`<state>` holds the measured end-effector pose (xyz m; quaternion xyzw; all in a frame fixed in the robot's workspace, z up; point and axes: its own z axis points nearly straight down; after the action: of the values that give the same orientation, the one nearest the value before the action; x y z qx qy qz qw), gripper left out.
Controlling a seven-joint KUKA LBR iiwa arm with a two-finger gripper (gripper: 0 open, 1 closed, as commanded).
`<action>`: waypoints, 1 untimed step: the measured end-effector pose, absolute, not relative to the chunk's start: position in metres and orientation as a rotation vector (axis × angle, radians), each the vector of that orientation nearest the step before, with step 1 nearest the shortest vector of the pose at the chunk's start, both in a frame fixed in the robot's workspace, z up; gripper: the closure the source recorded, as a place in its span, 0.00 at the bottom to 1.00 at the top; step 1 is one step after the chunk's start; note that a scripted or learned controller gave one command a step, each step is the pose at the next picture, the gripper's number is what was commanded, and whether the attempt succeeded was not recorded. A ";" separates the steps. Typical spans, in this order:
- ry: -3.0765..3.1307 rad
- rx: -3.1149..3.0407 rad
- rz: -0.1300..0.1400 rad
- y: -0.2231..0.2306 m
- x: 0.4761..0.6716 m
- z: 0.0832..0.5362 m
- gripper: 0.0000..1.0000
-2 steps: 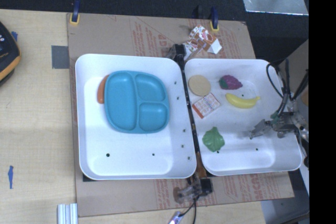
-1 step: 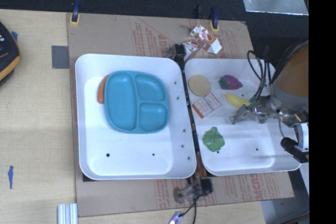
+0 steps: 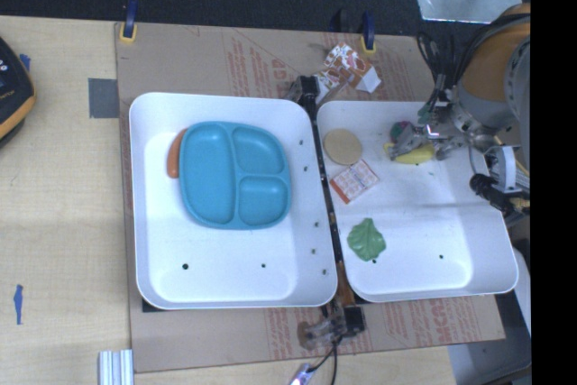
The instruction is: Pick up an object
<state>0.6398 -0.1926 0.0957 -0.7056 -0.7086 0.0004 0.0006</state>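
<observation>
In the right bin (image 3: 487, 275), toward two o'clock, the hand (image 3: 431, 136) sits directly over a yellow object (image 3: 414, 156), which lies just at its seven o'clock, long axis running roughly nine-to-three. Whether the hand is released or clenched, I cannot tell.

Orange item (image 3: 172, 154): mostly hidden beneath blue divided plate (image 3: 235, 175); identity unclear. Yellow object (image 3: 415, 156): partly covered by gripper (image 3: 424, 138); type indeterminate.

Grey arm (image 3: 516, 95), orange band, black cables, metallic claw (image 3: 431, 132)
</observation>
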 end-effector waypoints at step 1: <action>-2.226 -2.215 0.002 -0.160 0.657 0.109 0.00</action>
<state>0.6565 -0.1600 0.1087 -0.7055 -0.7087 0.0005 0.0007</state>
